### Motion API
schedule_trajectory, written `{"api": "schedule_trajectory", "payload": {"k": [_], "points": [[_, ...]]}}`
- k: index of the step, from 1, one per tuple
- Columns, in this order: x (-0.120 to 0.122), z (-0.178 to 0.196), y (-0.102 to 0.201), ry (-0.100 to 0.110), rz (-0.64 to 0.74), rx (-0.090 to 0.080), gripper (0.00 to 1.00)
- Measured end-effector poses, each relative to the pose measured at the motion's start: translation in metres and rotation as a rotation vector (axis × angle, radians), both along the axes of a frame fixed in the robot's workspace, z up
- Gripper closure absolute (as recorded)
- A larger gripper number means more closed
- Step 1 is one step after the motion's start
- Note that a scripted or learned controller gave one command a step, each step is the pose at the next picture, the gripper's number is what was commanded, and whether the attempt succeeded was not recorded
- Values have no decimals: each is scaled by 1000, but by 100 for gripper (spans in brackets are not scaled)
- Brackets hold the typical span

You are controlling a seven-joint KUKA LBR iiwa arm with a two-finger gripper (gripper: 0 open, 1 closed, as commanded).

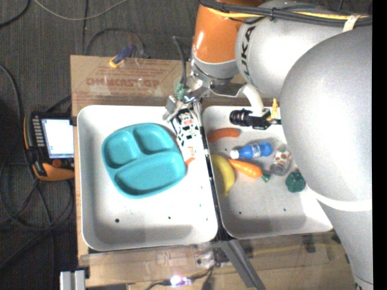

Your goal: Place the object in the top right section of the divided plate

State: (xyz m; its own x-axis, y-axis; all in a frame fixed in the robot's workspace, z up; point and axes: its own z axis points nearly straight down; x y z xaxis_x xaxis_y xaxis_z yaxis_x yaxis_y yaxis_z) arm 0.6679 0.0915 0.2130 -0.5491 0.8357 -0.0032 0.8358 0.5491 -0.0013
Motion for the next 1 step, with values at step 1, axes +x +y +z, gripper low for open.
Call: {"api": "schedule_trajectory", "payload": {"k": [1], "points": [[0,0,0,0,0,-1,0]]}}
